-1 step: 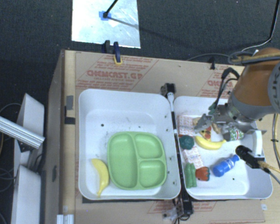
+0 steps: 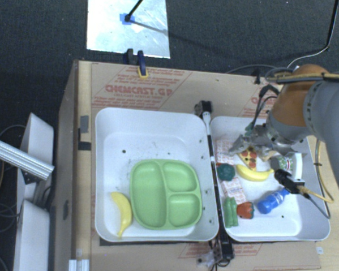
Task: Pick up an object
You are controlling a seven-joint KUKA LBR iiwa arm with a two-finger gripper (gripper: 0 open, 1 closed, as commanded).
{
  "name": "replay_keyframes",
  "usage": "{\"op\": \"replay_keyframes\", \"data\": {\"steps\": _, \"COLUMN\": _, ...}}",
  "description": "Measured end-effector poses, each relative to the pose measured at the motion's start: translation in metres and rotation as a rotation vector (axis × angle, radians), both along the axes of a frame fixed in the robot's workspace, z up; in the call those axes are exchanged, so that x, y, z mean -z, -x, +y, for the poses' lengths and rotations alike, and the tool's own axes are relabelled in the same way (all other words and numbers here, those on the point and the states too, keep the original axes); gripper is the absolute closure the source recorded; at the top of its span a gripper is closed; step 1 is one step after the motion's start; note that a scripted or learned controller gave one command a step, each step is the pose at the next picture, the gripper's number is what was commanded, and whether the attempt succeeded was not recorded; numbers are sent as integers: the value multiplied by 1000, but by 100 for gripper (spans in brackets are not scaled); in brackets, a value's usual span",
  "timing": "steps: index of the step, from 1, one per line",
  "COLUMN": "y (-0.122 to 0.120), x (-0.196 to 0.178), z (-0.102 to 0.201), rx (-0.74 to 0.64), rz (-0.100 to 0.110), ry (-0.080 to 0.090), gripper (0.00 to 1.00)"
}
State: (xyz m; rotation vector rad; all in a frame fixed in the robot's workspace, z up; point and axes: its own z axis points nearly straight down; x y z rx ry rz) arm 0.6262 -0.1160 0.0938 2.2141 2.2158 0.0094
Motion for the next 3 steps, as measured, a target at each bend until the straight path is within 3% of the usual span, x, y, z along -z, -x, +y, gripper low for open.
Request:
{"op": "replay_keyframes", "data": {"steps": 1, "y": -27, "x": 5, "z": -16, "rx": -4, "rz": 2, "ry": -1, "gripper": 0}}
{"op": "replay_keyframes", "data": {"steps": 2, "y": -27, "x": -6, "z": -17, "rx": -5, "rz": 0, "ry": -1, "gripper": 100}}
{"op": "replay_keyframes", "data": {"steps": 3, "y": 23, "x": -64, "z": -89, "rx": 0, "rz": 7, "ry": 1, "gripper": 100}}
